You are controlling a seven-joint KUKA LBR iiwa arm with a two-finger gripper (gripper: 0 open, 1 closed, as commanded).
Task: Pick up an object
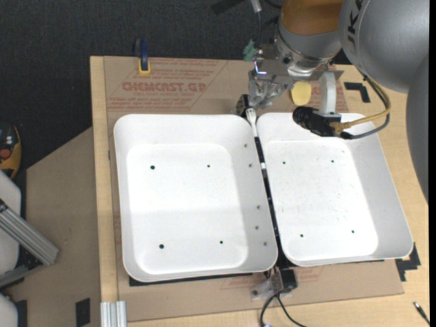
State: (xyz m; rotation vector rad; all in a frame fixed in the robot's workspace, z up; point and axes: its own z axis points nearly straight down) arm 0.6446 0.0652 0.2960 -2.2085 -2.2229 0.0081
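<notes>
My gripper (261, 95) hangs over the far end of the seam between the two white bins, just behind their back rims. The grey arm with its orange band (310, 9) comes down to it from the upper right. A small pale yellow object (301, 92) shows right beside the gripper, to its right, above the back rim of the right bin (381, 182). Whether the gripper holds it or it lies behind the bin, I cannot tell. The left bin (129, 182) shows only its white floor with dark dots.
A black cable fitting (317, 121) on the arm hangs over the right bin's back edge. A blue and yellow clamp (143, 56) sits at the far left of the brown board (170, 84). Metal framing (24, 240) stands at the left.
</notes>
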